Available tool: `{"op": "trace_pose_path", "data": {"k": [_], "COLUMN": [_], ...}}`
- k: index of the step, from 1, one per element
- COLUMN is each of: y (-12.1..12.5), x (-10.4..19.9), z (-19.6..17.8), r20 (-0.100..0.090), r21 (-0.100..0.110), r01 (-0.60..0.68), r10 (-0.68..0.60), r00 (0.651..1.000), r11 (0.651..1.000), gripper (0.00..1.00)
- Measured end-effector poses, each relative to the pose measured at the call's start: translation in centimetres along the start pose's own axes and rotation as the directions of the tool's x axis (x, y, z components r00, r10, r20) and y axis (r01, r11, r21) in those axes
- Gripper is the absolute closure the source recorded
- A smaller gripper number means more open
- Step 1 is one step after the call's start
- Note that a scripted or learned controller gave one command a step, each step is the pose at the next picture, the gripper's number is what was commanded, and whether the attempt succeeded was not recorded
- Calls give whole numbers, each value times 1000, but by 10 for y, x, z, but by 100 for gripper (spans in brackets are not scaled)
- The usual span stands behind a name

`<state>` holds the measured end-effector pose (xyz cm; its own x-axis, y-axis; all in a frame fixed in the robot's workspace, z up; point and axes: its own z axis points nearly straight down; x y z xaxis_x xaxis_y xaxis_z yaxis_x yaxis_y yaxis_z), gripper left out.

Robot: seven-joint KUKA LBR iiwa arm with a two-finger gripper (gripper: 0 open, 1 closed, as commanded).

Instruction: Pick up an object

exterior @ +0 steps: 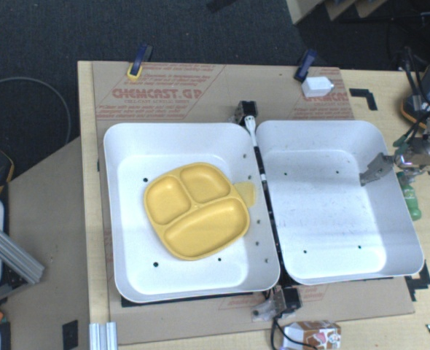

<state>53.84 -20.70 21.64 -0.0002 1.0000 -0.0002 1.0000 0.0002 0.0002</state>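
Observation:
A yellow plate with three compartments [196,210] lies flat in the left bin [127,152], slightly turned. A small yellow tab [245,192] pokes out at its right side, toward the wall between the bins. My gripper [374,170] reaches in from the right edge and hangs over the right rim of the right bin [324,217], far from the plate. Nothing shows in its grasp. A green object [412,200] lies along the right bin's outer rim, just below the gripper.
The bins sit on a brown cardboard sheet [200,93]. Blue clips [138,60] and a white block [318,87] stand at its back edge. Cables and a small box [313,335] lie at the front. Grey equipment [11,250] stands at the left.

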Motion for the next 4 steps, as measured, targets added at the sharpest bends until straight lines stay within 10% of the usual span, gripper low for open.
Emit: {"op": "trace_pose_path", "data": {"k": [2,3,4], "y": [-57,-56,-60], "x": [103,102,128], "z": [-281,-283,-169], "r20": [2,3,-2], "r21": [-20,-7,12], "r01": [4,2,1], "r10": [-4,-2,-1], "r00": [1000,1000,1000], "r11": [1000,1000,1000], "gripper": [0,100,100]}}
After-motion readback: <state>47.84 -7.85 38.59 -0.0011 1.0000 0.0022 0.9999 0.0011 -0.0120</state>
